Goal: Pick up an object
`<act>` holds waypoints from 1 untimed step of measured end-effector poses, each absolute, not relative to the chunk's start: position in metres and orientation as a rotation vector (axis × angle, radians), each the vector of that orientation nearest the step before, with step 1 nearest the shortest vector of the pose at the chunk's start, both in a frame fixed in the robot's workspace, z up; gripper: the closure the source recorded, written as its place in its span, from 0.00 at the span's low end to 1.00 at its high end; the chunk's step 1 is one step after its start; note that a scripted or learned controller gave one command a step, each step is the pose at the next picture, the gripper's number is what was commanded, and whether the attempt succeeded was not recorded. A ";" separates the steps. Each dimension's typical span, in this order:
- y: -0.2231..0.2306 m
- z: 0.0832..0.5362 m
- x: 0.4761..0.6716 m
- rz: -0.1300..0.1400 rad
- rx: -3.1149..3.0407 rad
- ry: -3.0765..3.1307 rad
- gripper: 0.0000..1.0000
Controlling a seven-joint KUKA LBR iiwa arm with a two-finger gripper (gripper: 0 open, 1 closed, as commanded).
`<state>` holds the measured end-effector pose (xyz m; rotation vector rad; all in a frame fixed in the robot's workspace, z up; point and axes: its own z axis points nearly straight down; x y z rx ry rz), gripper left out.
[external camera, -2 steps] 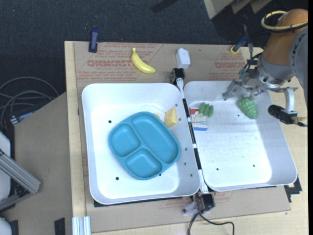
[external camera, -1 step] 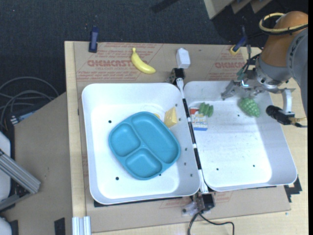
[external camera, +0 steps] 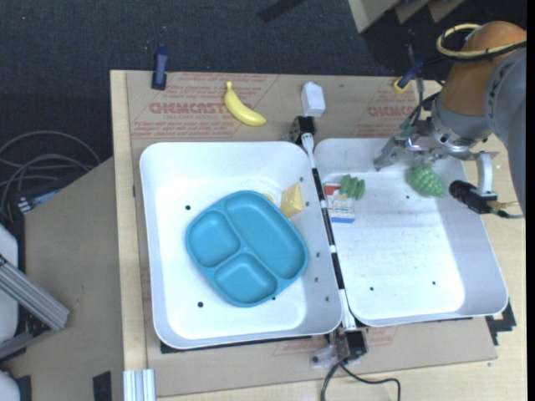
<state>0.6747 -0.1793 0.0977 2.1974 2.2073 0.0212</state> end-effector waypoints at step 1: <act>-0.191 0.097 0.667 0.022 2.199 2.207 0.00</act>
